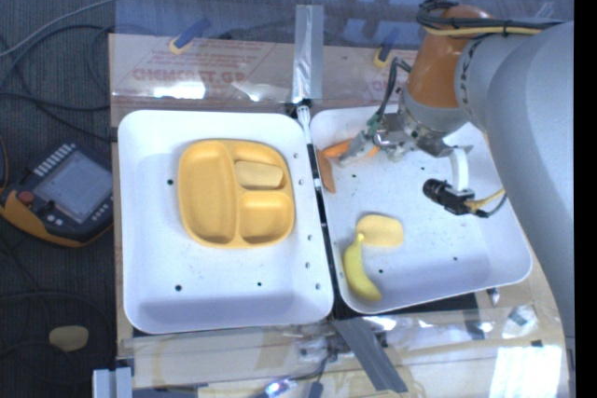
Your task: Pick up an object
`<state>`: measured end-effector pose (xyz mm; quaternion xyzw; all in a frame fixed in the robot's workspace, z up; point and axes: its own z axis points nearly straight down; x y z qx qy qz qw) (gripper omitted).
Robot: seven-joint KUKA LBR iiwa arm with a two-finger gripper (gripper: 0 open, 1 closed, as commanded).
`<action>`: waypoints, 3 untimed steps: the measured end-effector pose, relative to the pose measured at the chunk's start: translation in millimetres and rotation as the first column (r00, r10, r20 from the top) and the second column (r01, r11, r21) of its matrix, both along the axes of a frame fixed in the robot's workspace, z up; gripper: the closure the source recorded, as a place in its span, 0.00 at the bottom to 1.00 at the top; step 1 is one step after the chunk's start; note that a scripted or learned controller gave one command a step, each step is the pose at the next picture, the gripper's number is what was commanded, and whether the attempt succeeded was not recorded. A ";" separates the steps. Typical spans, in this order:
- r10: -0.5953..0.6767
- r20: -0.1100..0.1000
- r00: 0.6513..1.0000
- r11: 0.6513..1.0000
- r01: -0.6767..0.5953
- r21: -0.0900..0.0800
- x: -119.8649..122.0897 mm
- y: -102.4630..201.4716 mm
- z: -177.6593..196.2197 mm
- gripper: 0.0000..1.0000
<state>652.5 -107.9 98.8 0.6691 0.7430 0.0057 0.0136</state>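
Left white bin [149, 200] holding yellow divided plastic tray [235, 192], right white bin [485, 266] holding yellow banana [360, 270], pale yellow lump [381, 230], orange carrot-shaped piece [338, 148], gripper [392, 143] above it, grip state indeterminate.

Even bright overhead light; white bins [224, 312] near overexposed, glare on tape; soft focus, faint shadows.

Both white bins [168, 294] look smooth, glossy plastic — the yellow divided tray [210, 200] matt plastic.

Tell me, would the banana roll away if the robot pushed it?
Probably not far. The banana is curved and lies flat in the right bin, so it would likely slide or spin. Its smooth skin might slip between gripper fingers.
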 end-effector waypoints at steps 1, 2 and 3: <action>0.071 -0.027 0.997 0.997 -0.071 0.009 -6.3 53.7 85.3 0.00; 0.051 -0.034 0.998 0.999 -0.051 0.007 14.3 -6.2 30.2 0.00; -0.055 -0.029 0.998 0.998 0.056 0.008 15.9 36.8 84.8 0.00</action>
